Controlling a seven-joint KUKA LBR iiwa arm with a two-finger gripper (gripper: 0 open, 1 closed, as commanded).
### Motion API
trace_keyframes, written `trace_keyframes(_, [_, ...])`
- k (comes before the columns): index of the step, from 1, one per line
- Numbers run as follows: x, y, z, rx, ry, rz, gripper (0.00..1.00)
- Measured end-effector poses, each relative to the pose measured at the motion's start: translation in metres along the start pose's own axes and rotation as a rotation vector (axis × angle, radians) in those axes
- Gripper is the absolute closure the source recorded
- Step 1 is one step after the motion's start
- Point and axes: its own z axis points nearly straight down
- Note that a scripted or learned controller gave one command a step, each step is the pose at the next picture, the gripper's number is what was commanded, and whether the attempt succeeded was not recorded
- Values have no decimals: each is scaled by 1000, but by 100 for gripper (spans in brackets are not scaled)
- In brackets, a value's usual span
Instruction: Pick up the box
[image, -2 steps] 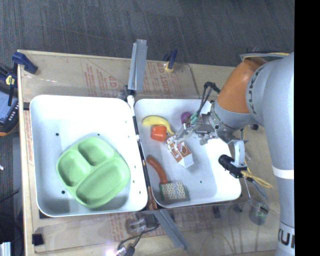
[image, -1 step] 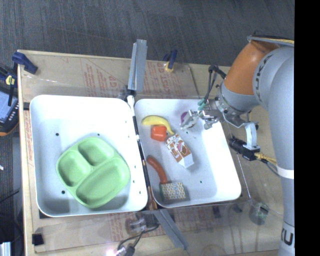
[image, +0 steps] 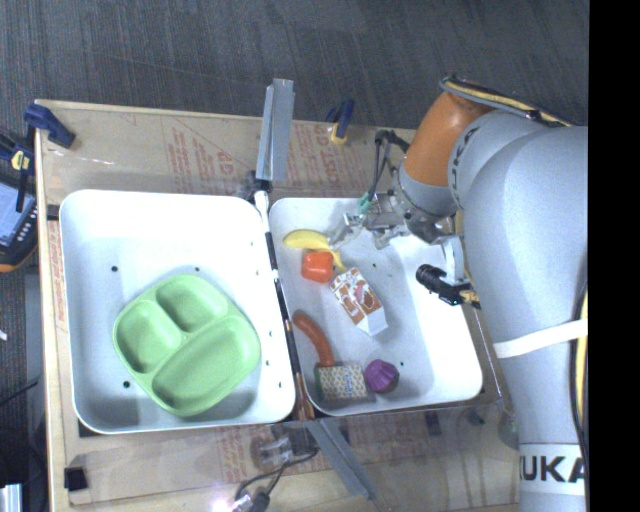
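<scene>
We look down on a wooden desk (image: 150, 460) that carries two shallow white bins side by side. The left bin (image: 90, 230) holds a green divided plate (image: 187, 343), lying flat toward the near side. The right bin (image: 450, 360) holds the smaller things. The box (image: 359, 302), a small carton printed in white and orange-brown, lies on its side near the middle of this bin, its long axis running on a slant from upper left to lower right. Just above and to the left of it sits an orange block (image: 317, 265), close to the box's upper corner, and behind that a yellow banana (image: 306, 239) lies near the bin's far wall. Along the left wall we see a reddish sausage-shaped piece (image: 314, 337), and below it, against the near wall, a patterned rectangular sponge (image: 342, 381) with a purple round fruit (image: 380, 376) just beside it on the right. The grey arm with its orange band (image: 445, 140) reaches in from the right, and the pincer (image: 358, 222) hangs over the far part of the right bin, near the banana and apart from the box. We cannot tell how far the pincer is spread, and we see nothing held in it.
</scene>
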Motion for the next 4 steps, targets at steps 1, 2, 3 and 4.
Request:
trace_keyframes(1, [91,-56,12,3,-1,-144,0])
trace_keyframes(2, [38,-49,-39,4,2,-149,0])
trace_keyframes(3, [65,-72,14,7,2,-125,0])
trace_keyframes(4, [91,-45,13,5,1,-105,0])
